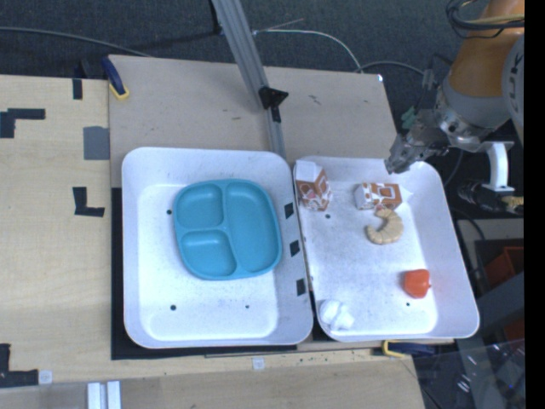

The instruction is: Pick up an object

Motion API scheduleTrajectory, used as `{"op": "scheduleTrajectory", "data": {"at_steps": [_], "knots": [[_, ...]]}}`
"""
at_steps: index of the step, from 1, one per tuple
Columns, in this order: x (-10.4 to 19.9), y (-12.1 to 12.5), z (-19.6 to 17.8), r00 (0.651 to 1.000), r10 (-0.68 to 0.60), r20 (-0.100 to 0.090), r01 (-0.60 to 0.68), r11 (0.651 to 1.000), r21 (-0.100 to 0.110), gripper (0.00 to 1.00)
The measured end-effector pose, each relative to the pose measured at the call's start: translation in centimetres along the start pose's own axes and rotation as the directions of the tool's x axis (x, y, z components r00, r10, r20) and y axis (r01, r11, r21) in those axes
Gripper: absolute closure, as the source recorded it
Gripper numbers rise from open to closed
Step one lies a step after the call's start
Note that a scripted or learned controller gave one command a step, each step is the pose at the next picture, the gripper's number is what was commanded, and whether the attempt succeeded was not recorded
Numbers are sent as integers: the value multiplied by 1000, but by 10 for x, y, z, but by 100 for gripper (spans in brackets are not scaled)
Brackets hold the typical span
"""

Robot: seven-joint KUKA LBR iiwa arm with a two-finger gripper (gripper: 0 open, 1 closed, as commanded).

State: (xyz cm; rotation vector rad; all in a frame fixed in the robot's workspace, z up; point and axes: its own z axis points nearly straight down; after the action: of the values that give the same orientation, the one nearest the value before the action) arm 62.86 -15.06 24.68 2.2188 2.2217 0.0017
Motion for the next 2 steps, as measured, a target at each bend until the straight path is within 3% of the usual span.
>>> {"op": "scheduleTrajectory", "data": {"at_steps": [2], "knots": [[117, -22, 5, 1000, -6, -3, 6, 1000, 4, 100]]}}
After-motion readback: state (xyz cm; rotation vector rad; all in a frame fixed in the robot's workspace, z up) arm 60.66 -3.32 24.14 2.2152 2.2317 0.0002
